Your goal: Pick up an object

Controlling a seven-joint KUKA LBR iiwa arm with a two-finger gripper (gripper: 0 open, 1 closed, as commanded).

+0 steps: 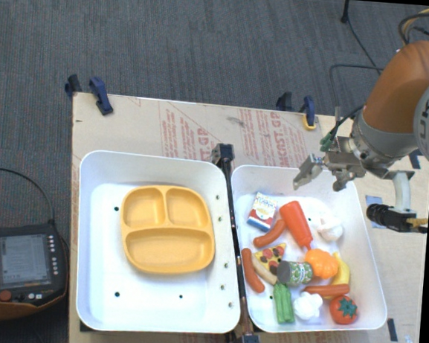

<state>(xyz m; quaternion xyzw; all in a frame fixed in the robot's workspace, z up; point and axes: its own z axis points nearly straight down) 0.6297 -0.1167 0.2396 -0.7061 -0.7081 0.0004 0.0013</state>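
Toy foods (296,265): two sausages, one carrot

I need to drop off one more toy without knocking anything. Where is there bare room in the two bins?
Left bin: bare floor all around the yellow tray, widest along the near edge. Right bin: crowded through its middle and near end; a bare strip lies at its far end, beyond the small carton and carrot, under the claw.

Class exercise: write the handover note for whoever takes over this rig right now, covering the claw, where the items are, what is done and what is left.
Claw: open, holding nothing, raised over the far edge of the right bin.
Items: toy foods piled in the right bin, including a carrot, milk carton and tomato. A yellow divided tray lies in the left bin.
Done: nothing picked.
Left: lower, grasp one item, lift.
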